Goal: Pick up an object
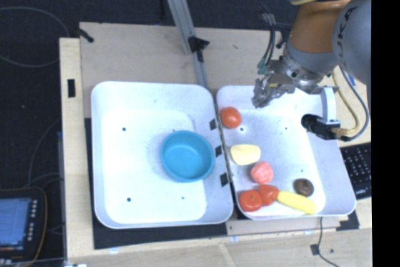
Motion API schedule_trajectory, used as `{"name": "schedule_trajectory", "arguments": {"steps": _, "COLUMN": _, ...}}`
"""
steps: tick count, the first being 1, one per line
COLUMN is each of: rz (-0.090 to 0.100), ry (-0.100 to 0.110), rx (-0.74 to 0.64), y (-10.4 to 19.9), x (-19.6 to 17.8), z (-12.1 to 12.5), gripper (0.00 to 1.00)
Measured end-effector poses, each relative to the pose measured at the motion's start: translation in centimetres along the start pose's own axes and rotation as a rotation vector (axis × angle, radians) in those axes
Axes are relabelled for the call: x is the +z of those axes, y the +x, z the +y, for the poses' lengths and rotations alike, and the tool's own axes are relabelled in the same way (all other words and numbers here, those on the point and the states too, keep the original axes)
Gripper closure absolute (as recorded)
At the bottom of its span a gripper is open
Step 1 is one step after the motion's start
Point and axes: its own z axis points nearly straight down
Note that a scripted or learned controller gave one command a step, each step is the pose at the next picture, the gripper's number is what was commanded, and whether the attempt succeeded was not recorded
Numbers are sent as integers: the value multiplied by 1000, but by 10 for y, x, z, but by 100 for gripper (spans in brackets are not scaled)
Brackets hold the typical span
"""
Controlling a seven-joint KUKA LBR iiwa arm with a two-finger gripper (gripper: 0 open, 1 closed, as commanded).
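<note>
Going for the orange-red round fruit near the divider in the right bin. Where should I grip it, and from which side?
Take the orange-red fruit across its widest middle, coming straight down from above. It looks roughly round, so no axis is clearly better, but it sits close to the right bin's left wall, so fingers probably fit best lined up along that wall. The gripper is above the bin's far end, nearby.

Pincer (262, 99) hangs over right bin's (325, 153) far edge; orange ball (230, 117) just left-below, blue bowl (187, 156) further left in other bin (119, 147).
</note>
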Motion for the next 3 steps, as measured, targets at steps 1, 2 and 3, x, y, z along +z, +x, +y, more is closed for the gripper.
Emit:
{"name": "schedule_trajectory", "arguments": {"steps": 1, "rz": -1, "ry": 2, "rx": 1, "y": 48, "x": 11, "z": 1, "gripper": 100}}
{"name": "schedule_trajectory", "arguments": {"steps": 2, "rz": 0, "ry": -4, "rx": -1, "y": 104, "x": 0, "z": 1, "gripper": 100}}
{"name": "schedule_trajectory", "arguments": {"steps": 3, "rz": -1, "ry": -2, "rx": 0, "y": 149, "x": -1, "z": 7, "gripper": 100}}
